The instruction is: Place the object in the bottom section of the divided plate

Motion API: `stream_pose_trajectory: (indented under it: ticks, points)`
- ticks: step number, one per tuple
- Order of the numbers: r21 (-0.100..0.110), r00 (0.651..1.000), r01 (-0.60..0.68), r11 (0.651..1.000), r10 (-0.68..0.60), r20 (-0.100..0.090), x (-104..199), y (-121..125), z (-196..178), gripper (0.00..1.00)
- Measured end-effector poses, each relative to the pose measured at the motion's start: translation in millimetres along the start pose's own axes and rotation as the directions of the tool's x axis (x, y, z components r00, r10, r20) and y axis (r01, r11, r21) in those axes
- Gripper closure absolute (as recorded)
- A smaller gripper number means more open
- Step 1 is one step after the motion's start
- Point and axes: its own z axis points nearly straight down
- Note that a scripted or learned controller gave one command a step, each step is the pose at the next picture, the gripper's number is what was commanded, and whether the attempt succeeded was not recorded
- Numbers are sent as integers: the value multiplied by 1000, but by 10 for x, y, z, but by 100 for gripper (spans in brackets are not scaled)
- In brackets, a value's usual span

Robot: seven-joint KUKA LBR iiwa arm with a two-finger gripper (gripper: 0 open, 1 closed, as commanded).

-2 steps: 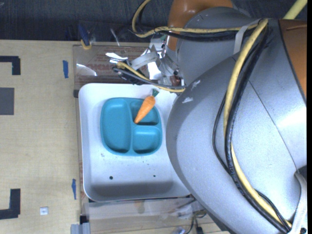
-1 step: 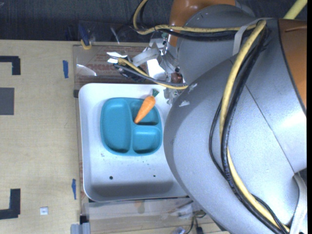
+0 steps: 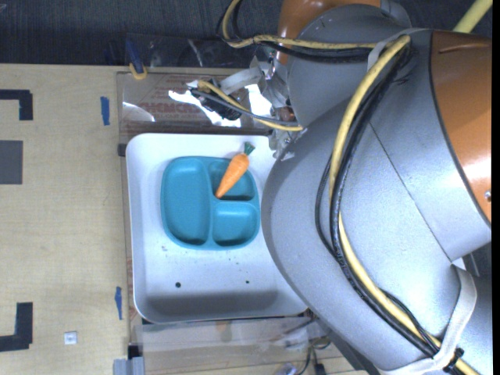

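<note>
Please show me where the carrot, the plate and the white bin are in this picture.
carrot point(image 3: 230, 176): camera view, middle of the orange body.
plate point(image 3: 183, 201): camera view, floor of the large left section.
bin point(image 3: 203, 287): camera view, bare white floor below the plate.

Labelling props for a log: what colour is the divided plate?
Blue, a teal shade; the divided plate shows clearly in the camera view.

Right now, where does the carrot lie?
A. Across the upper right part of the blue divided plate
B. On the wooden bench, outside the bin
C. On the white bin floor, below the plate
A: the carrot lies slanted across the blue divided plate, at its upper right part.
</note>
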Motion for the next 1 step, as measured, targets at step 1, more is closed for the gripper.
stream_pose_trajectory:
  ticks: [1]
  points:
    - [4, 1000, 3, 1000, -3, 5, -32, 120, 1098, 100]
